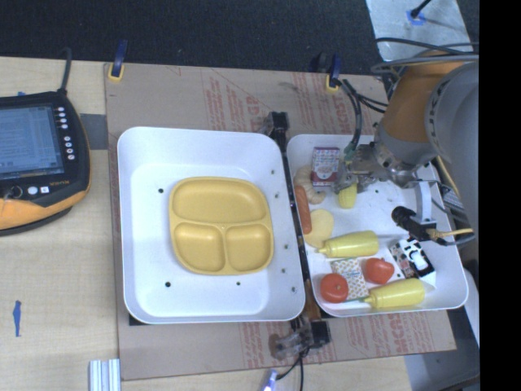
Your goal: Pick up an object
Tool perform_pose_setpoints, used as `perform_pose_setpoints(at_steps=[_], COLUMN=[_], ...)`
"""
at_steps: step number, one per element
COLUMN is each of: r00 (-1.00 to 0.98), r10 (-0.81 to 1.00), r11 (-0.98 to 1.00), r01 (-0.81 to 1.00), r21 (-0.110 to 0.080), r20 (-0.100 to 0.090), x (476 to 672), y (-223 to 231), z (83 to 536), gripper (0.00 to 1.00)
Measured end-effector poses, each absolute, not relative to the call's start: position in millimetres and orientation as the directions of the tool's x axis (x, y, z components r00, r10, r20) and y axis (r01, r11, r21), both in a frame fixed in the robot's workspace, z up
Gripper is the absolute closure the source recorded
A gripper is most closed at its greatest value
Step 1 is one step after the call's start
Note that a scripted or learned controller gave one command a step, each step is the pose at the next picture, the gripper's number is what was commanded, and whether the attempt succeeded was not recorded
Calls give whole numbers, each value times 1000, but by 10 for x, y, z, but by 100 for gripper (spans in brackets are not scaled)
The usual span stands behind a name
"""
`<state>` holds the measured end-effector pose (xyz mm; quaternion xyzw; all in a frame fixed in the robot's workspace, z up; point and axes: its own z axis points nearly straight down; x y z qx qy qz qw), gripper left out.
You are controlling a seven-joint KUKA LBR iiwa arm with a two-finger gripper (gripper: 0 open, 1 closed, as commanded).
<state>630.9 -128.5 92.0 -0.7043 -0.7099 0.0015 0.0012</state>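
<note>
You see two white bins: the left bin [138, 218] holds a plain mustard-yellow divided plate [221, 224], and the right bin [452, 293] holds the mixed colours. At six o'clock in the right bin sit two red tomatoes [334, 287], a checkered packet [349, 275] in pale squares between them, and a yellow bottle [396, 295]. A second yellow bottle [352, 243] lies at the centre, with an orange-pink sausage [303, 207] at nine o'clock. At eleven o'clock you find a red-and-white carton [325, 165]. A black-and-white patterned box [411, 259] sits at four o'clock. The arm [440, 112] is grey with an orange band. The mat [203, 104] under the bins is brown cardboard with faint red print.
</note>
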Motion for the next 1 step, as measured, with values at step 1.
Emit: perform_pose_setpoints(at_steps=[1], r00=[-5], r10=[1000], r11=[5], r01=[1000], r21=[-1], r20=[2], x=[6187], y=[-466], z=[1931], gripper=[100])
